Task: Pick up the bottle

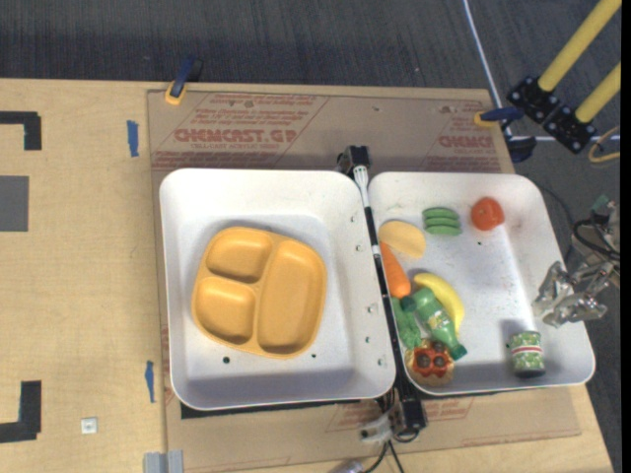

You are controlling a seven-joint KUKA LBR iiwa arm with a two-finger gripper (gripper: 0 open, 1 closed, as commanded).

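From the overhead camera view, two shallow white bins are sitting side by side on the tabletop [79, 264], and the sorting looks deliberate: the left bin [187, 205] is carrying a yellow divided plate [261, 291] near its middle, while the right bin [552, 225] is holding all the small items. Most of these are crowding the right bin's 9 o'clock wall, apparently as loose clutter for picking trials. The bottle [434, 320], green and lying on its side, is resting toward 7 o'clock in that bin, pressed between a banana [446, 299] at its 1 o'clock and a small red and orange item [430, 361] at its 6 o'clock, with a carrot [394, 272] just above at 11 o'clock. That tight packing is likely to make a clean grasp awkward, since neighbours are touching the bottle on several sides. A pale rounded piece [403, 236], a green ridged piece [442, 221] and a tomato [487, 214] are lying toward 12 o'clock, and a small can [527, 352] is standing alone near 5 o'clock. The end effector [572, 299] is hanging at the bin's 3 o'clock rim, well apart from the bottle, with nothing between its fingers; its metal parts are blurring together, so I cannot tell how far open it is. It appears to be touching none of the items, so the pick is not yet begun.
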